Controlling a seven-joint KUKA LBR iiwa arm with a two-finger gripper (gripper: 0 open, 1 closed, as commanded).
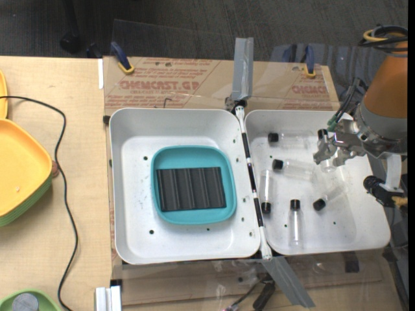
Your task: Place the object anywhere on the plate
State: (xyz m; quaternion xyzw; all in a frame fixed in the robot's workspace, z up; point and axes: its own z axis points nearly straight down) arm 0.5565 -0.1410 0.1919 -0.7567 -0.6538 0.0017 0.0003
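Gripper (326, 149) hangs over the upper right part of the right bin (350, 238), on the grey arm (382, 118) with its orange band that comes in from the right edge; whether it is wide or narrow cannot be told, and nothing can be made out between its tips.

Well to its left, past both bins, lies the pale wooden bench top (45, 251), with a black cable (65, 193) looping down it and yellow and green dishes (19, 173) stacked at the far left edge. Above and left of the gripper, behind the bins, a brown cardboard sheet (175, 83) carries red print; "CHEMCAST GP" reads on the left part and again, partly, nearer the gripper on the right, while the smaller lines are too fine to read. Two clamps with yellow tips hold that sheet.

To the gripper's left sits the left bin (130, 173), touching the right bin along a shared edge. In its middle lies the teal plate (192, 157), squarish with rounded corners, with a dark ribbed pad (192, 188) on it.

Below and left of the gripper, inside the right bin, lie several clear vials with black caps. One vial (296, 220) lies lower middle, another (265, 190) lies by the shared edge, and others near the gripper are hard to separate against the white. None is on the plate.
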